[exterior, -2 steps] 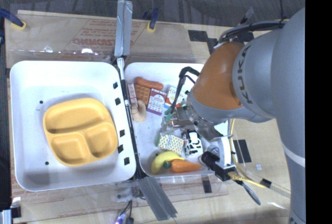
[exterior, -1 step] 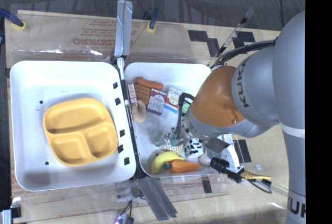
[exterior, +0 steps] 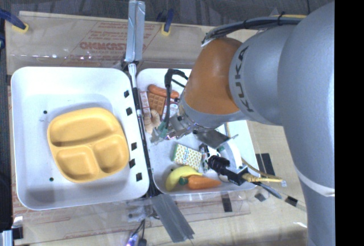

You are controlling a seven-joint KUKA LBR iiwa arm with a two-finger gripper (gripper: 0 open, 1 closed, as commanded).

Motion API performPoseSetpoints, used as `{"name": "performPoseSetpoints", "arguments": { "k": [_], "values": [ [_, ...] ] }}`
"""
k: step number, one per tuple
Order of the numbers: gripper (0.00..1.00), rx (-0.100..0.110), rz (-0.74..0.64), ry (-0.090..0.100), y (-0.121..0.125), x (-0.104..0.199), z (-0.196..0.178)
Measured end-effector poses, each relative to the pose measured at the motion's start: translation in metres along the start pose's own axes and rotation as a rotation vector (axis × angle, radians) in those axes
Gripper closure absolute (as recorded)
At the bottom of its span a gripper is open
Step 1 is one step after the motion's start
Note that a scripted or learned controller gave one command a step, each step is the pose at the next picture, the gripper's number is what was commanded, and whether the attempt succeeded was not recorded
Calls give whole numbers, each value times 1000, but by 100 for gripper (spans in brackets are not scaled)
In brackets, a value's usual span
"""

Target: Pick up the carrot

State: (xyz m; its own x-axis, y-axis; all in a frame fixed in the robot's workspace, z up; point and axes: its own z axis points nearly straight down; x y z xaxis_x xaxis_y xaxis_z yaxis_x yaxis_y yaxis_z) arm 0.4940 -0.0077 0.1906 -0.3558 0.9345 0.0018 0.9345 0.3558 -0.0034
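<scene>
Camera view from above: the grey KUKA arm with its orange band [exterior: 213, 77] hangs over the right white bin [exterior: 149, 81], and its gripper [exterior: 165, 128] sits near the bin's left wall; can't tell how it's set. The orange carrot [exterior: 203, 183] lies at the near edge, touching a yellow banana [exterior: 177, 175]. A yellow sectioned plastic tray [exterior: 86, 141] sits in the left white bin [exterior: 34, 85].

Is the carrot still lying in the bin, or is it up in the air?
Lying in the bin. The carrot rests flat on the floor of the right bin, beside the banana, near the front wall.
</scene>
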Motion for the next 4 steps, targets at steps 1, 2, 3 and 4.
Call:
{"name": "performPoseSetpoints", "arguments": {
  "k": [1, 2, 3, 4],
  "values": [
    [0, 0, 0, 0, 0, 0, 0],
    [0, 0, 643, 0, -33, -40, 0],
    [0, 3, 445, 3, -46, -71, 82],
    [0, 0, 705, -1, -32, -37, -173]
  ]
}}
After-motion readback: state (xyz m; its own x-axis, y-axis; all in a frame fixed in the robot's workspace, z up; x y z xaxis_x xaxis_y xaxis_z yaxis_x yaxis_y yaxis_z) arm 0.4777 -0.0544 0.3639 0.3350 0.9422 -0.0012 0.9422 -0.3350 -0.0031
